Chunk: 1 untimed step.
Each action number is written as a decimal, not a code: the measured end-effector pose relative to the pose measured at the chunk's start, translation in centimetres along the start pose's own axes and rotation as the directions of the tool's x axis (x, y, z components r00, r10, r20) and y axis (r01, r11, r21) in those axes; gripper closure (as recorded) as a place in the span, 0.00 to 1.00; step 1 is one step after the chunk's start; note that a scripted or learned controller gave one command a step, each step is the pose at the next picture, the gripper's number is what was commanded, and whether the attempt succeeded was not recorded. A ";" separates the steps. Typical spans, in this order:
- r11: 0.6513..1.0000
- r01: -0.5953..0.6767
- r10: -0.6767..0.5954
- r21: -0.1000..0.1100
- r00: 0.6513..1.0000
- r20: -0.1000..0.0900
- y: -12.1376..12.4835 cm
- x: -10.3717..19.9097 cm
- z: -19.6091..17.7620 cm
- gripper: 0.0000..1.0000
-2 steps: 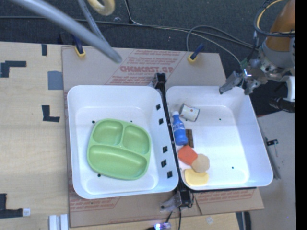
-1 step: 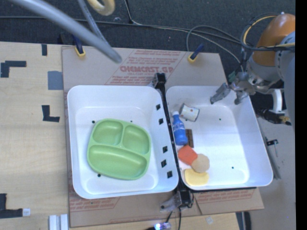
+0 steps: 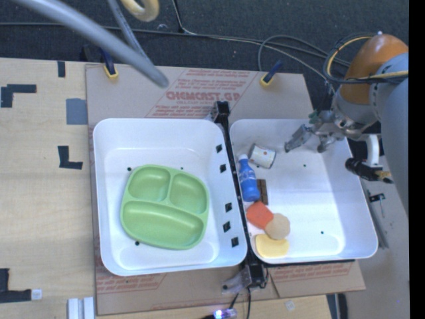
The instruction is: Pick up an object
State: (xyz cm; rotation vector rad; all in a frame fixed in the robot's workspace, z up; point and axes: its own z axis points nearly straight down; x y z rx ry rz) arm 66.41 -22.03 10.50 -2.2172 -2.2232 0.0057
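Because the candidate objects lie packed along the left wall of the right bin (image 3: 332,244), a descent onto any one of them risks a finger striking the divider or nudging a neighbour. The blue bottle (image 3: 249,180) lies just beside that wall, with the orange block (image 3: 259,214) close below it, the tan ball (image 3: 278,226) touching the block, and the yellow piece (image 3: 271,246) at the bin's near corner. A small white cup (image 3: 262,155) lies on its side above the bottle, slightly more apart; being round, it is judged likely to roll away under contact. The gripper (image 3: 300,140) hovers over the upper part of the right bin, well apart from the cluster, pointing left towards the cup, and grips nothing. Its fingers look slightly parted, though the separation cannot be judged with confidence. The arm enters from the right, with the orange band (image 3: 372,58) raised above the wrist. A green divided plate (image 3: 165,206) rests in the left bin (image 3: 109,138).
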 end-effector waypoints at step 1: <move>1.000 0.001 -0.001 -0.004 1.000 0.002 0.1 0.0 -1.3 1.00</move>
